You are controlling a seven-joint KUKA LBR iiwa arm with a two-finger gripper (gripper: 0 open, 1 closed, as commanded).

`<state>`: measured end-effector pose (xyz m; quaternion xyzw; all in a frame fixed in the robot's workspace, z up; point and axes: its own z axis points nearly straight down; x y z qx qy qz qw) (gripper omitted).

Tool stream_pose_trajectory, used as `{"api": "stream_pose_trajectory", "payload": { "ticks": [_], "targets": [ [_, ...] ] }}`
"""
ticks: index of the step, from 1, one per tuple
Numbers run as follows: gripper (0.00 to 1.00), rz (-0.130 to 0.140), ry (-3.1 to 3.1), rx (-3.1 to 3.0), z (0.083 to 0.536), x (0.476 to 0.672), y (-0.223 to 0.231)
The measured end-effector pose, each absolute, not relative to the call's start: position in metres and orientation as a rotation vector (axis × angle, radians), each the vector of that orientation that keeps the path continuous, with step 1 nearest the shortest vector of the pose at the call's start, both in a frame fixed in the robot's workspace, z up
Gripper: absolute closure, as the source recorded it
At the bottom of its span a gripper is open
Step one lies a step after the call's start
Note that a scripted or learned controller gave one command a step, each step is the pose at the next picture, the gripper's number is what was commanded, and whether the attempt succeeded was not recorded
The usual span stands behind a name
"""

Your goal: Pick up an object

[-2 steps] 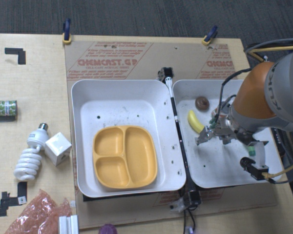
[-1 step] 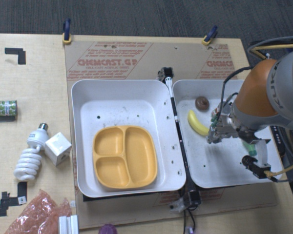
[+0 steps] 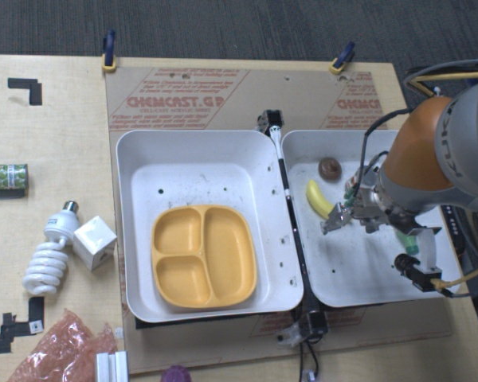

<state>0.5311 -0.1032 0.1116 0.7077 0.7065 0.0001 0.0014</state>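
Note:
In the right bin (image 3: 358,281) lie a yellow banana (image 3: 319,199) and, behind it, a small brown round object (image 3: 329,168). My gripper (image 3: 341,216) hangs over the right bin just right of the banana's lower end, close to it; nothing shows between its fingers. A green item (image 3: 412,243) peeks out under the wrist, mostly hidden by the arm. The left bin (image 3: 135,173) holds a yellow three-compartment plate (image 3: 204,255).
Outside the bins on the left bench lie a spiral light bulb (image 3: 49,255), a white cube (image 3: 95,242), a small green can (image 3: 9,177) and a pink mesh bag (image 3: 60,348). A black divider clamp (image 3: 272,122) sits between the bins.

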Motion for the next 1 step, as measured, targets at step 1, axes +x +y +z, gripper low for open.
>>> {"api": "stream_pose_trajectory", "payload": {
  "ticks": [1],
  "targets": [
    [0.0, 0.0, 2.22, 2.223, 0.0922, 0.5077, -0.0922]
  ]
}}
